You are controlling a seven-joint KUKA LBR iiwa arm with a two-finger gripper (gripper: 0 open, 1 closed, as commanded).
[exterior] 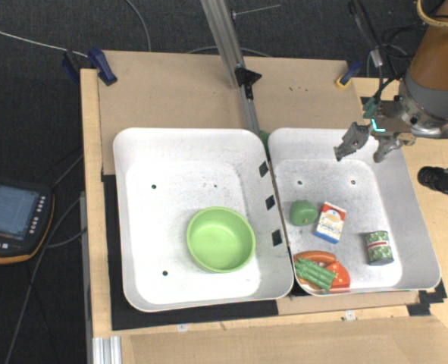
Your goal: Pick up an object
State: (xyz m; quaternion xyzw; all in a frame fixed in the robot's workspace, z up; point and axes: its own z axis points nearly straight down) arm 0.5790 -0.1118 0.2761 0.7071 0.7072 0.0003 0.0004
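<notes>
Our pincer [365, 147] hangs spread open and empty above the right bin's [405, 203] far edge. Beyond it toward the near rim, the small carton [330, 222] and green ball [303, 212] sit close; we judge descending fingers could nudge one aside.

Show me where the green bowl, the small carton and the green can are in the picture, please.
green bowl [220, 239], camera view, on the inner bottom of the bowl.
small carton [330, 222], camera view, on the carton's printed front face.
green can [377, 247], camera view, on the can's labelled side.
</notes>
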